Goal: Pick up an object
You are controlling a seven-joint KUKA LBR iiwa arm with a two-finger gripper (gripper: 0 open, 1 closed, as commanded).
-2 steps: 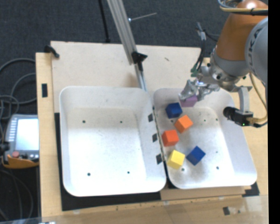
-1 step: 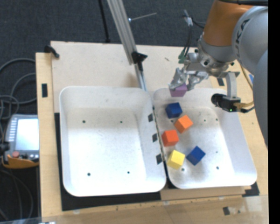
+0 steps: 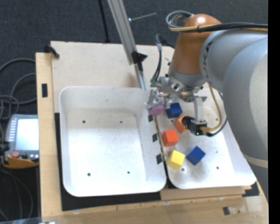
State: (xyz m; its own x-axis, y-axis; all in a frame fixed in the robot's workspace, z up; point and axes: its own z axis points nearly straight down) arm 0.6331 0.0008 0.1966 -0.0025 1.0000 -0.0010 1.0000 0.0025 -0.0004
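1. The purple block [image 3: 155, 109] sits right under my gripper [image 3: 157, 101], at the divider between the two bins, on the left edge of the right bin [image 3: 224, 171].
2. Whether I am gripping it, I cannot tell.
3. The blue cube [image 3: 174, 110] lies just to the right of my gripper; an orange cube [image 3: 170, 137] and a yellow cube [image 3: 176, 159] lie nearer the bench front.

arm [image 3: 233, 73] cut off at right edge, hand's [image 3: 157, 101] fingers too small to tell, orange block [image 3: 180, 123] partly hidden
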